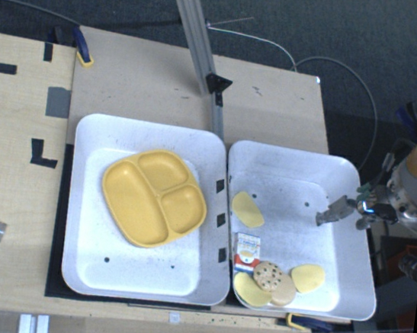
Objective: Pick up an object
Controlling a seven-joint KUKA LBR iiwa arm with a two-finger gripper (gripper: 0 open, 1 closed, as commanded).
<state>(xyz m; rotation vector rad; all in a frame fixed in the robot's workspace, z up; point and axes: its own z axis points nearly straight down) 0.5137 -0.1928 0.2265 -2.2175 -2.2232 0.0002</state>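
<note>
While gripper (334,213) hovers over right bin (293,166), jaw state unclear, cookie (267,273) well apart

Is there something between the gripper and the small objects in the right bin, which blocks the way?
Nothing visible does. The gripper is above the right bin, near its right wall, and bare bin floor separates it from the yellow pieces, cookie and small packet.
</note>
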